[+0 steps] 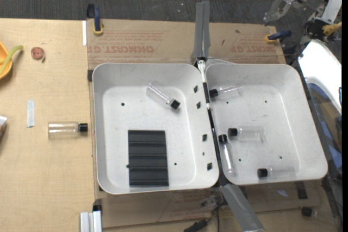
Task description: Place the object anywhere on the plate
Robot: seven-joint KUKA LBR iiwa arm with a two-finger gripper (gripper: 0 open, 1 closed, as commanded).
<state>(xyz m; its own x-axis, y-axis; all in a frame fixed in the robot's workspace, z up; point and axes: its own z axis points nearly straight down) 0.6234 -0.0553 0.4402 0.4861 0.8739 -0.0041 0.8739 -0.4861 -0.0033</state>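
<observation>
Two white bins sit side by side on the table. A clear vial (pixel 162 96) with a black cap lies in the left bin (pixel 103 117), near its far edge, well apart from the dark ribbed plate (pixel 147 158) near its front edge. Four more vials lie in the right bin (pixel 304 117). The end effector (pixel 283 2) hangs beyond the table's far right corner; its grip cannot be made out. The pick looks not yet begun: next, descend over a vial.
</observation>
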